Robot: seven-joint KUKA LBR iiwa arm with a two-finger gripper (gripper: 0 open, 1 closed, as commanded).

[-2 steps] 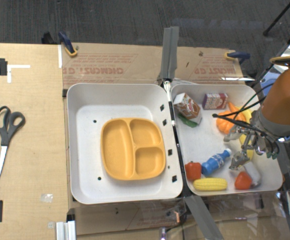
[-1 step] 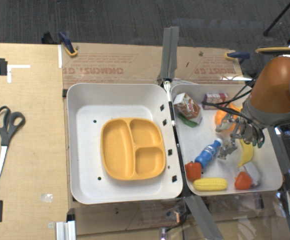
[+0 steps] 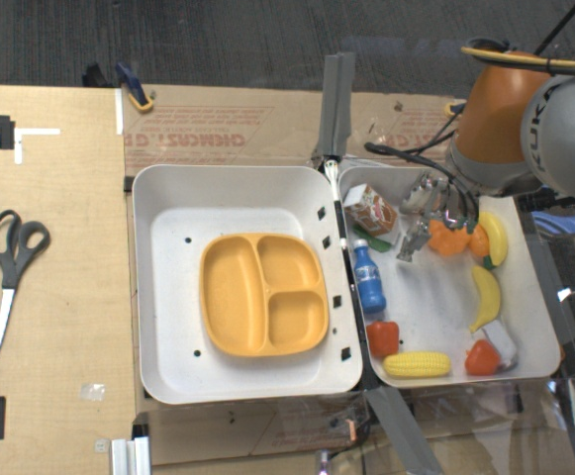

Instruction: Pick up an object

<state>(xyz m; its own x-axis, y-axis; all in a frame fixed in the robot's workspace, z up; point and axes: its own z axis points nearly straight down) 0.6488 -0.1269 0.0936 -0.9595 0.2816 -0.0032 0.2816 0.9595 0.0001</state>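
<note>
I see my metal two-finger gripper [image 3: 428, 228] low in the right shallow white plastic bin [image 3: 534, 295], fingers spread, beside a rounded orange toy fruit [image 3: 449, 239].

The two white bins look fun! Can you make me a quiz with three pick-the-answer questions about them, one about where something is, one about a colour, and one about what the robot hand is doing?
1. Where is the yellow divided plate?
A. In the left bin
B. In the right bin
C. On the bench by the scissors

2. What colour is the bottle?
A. Green
B. Blue
C. Pink

3. Where is the gripper?
A. Over the plate
B. Over the scissors
C. Low in the right bin, next to the orange toy

Answers:
1. A, the plate lies alone in the left bin.
2. B, its body is blue with a white cap.
3. C, the gripper reaches down among the toys at the back of the right bin.
</note>
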